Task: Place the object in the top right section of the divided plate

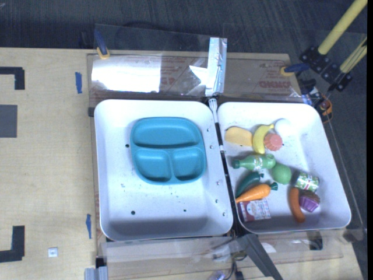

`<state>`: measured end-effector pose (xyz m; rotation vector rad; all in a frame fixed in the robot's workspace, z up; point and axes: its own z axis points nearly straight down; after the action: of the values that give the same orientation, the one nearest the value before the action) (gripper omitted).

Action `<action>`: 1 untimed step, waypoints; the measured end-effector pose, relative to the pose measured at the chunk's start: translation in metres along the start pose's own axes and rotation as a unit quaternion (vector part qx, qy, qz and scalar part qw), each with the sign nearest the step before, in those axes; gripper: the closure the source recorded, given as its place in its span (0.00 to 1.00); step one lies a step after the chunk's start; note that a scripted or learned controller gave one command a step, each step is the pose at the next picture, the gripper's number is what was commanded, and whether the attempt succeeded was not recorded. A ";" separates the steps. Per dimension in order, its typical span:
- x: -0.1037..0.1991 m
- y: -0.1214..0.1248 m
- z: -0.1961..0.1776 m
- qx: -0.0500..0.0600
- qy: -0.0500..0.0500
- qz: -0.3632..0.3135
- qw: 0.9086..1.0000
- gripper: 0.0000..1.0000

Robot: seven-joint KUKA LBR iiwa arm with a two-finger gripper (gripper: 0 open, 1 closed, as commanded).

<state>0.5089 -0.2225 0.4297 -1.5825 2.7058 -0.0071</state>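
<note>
A blue divided plate (168,149) lies in the left white bin (116,203), with one long section at its far side and two smaller sections at its near side; nothing lies in any of them. The right white bin (332,156) holds several toy foods: a yellow lemon-like piece (238,136), a banana (260,137), a pink round piece (273,141), a green bottle (254,163), a carrot (254,192), a small can (307,183), an orange sausage (295,205) and a purple piece (309,202).
A clear plastic panel (175,69) stands behind the bins. Yellow rods with black clamps (335,45) cross the top right corner. Bare wooden bench (41,168) with black marks lies left of the bins. A red and white packet (255,210) sits at the right bin's near wall.
</note>
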 end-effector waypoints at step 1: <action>0.003 0.005 -0.007 0.000 0.000 -0.150 0.989 1.00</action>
<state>0.5027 -0.2227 0.4364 -1.9717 2.4377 -0.0088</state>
